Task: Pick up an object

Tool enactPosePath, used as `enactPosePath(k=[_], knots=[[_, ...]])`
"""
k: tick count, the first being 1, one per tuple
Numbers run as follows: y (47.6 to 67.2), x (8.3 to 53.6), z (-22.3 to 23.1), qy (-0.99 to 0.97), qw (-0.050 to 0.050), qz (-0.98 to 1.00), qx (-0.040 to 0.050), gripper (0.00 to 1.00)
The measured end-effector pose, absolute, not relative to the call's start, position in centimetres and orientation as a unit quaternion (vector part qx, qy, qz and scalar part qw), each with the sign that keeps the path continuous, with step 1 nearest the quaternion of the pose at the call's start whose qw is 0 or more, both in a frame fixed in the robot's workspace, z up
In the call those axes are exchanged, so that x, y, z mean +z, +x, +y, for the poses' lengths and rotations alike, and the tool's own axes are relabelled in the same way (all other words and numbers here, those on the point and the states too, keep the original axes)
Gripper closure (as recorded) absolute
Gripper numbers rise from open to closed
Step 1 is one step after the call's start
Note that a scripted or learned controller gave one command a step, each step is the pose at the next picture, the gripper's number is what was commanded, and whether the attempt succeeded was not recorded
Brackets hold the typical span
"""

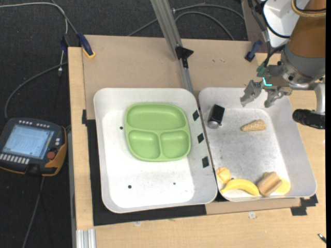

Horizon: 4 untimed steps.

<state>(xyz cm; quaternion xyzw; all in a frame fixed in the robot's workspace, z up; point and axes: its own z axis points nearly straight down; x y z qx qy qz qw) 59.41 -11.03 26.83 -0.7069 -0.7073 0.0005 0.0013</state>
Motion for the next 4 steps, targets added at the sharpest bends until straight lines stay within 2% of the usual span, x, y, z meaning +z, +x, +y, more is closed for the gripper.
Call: enactPosePath(k=[1,2,4], knots=[[59.5,26.9,-11.0,-0.707,0.000,-0.707,-0.0001,0.00],[59.2,20.9,-11.7,-0.707,0.003,-0.707,0.0022,0.00],[60.5,9.1,-11.3,-0.707,0.003,-0.707,0.0016,0.00]])
